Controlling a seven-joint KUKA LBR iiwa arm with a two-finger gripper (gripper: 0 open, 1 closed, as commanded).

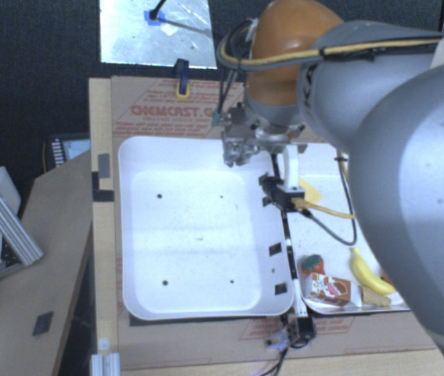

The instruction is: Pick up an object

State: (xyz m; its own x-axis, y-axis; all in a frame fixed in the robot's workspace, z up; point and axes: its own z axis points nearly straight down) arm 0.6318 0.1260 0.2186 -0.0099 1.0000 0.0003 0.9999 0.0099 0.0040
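Cardboard-topped bench, left bin, right bin with banana and carton; jaws' state unclear.

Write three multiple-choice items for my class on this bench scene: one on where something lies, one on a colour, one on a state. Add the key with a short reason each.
1. Where does the banana lie?
A. In the left bin
B. In the right bin, near its front edge
C. On the cardboard behind the bins

2. What colour is the band above the arm's wrist?
A. Orange
B. Green
C. Blue

3. How does the gripper stand relative to the left bin?
A. Over its far right corner
B. Pressed on its near left corner
C. Parked on the floor beside the bench

Key: 1 B, the yellow banana rests beside a small packet in the right bin; 2 A, the rounded section over the wrist is orange; 3 A, the gripper sits at the bin's back right corner.
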